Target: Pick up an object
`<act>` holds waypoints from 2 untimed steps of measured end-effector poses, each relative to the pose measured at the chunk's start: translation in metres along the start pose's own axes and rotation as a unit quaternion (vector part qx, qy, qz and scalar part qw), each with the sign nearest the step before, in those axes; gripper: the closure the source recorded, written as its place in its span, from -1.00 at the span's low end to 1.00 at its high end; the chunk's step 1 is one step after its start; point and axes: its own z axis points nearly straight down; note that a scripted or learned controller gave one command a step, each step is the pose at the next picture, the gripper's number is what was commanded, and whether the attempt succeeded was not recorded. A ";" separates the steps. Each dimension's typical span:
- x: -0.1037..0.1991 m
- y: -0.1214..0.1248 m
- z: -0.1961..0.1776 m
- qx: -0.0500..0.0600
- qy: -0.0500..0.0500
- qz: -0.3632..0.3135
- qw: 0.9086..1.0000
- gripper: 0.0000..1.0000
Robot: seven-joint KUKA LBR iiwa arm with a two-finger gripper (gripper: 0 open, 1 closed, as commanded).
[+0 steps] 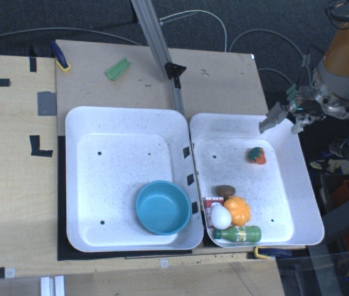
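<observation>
Plainly, much of the arm [341, 54] is cut off by the right edge of the camera view, so just the orange band and a grey wrist section can be made out. The gripper [277, 119] itself is small and blurred; a grey finger-like piece slants down to the left over the upper right corner of the right bin [298, 165], and whether it is spread or closed I cannot tell. Nothing can be seen held in it.

The arm leans in from the right, wrist tilted down toward the bin's far corner.

Below the gripper and slightly to its left lies a small red and green toy [256, 155] (perhaps a strawberry), apart from everything else on the bin floor. Farther below, and more to the left, a cluster sits crowded at the bin's near edge: a brown oval piece [225, 191], an orange fruit [238, 209], a white egg [220, 217] touching it, a green bottle [239, 234] lying on its side, and a red and white item [210, 201] partly hidden behind the egg.

Well to the gripper's left and lower, the left bin [100, 134] holds a blue bowl [163, 206]. A green block [118, 69] lies on the bench far left of the gripper, above its level.
</observation>
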 end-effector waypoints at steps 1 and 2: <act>0.000 0.000 0.000 0.000 0.000 0.000 1.000 -1.00; 0.011 -0.003 0.056 0.003 0.000 0.000 1.000 -1.00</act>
